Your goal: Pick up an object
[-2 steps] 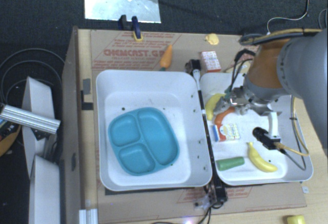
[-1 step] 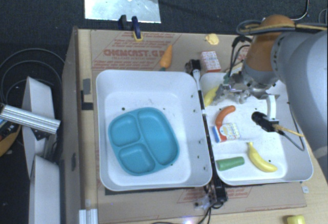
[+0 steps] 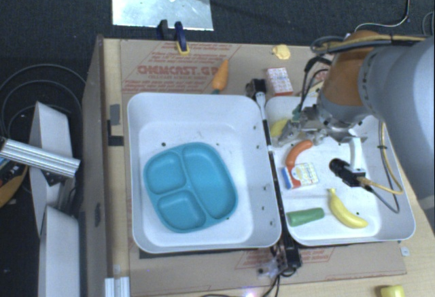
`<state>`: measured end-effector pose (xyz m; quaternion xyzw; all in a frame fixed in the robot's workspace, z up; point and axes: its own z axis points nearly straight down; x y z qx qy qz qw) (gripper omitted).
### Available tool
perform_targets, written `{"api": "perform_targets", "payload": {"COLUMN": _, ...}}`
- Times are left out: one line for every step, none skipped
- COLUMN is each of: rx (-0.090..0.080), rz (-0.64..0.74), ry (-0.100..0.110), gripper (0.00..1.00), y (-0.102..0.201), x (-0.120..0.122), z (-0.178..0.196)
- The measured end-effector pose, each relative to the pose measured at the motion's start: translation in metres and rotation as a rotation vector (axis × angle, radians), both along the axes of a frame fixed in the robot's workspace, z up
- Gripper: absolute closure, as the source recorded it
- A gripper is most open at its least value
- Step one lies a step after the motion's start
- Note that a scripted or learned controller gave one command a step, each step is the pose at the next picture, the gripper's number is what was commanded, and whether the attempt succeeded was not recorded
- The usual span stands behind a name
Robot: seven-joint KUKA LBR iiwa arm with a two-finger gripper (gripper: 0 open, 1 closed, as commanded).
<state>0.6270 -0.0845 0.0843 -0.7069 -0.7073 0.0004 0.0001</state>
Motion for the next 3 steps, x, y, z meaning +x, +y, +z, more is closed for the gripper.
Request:
{"api": "perform_targets", "payload": {"rx": 0.0, "rz": 0.001, "ry": -0.005, "gripper": 1.0, "y": 0.0, "x": 0.002, "z": 0.011}}
{"api": "perform_targets", "payload": {"rx": 0.0, "rz": 0.002, "ry": -0.005, "gripper": 0.0, "y": 0.0, "x": 0.002, "z": 0.011}}
{"api": "perform_targets", "payload": {"rx": 0.002, "rz": 0.008, "ry": 0.033, "gripper": 0.0, "y": -0.016, "x": 0.036, "z": -0.003}}
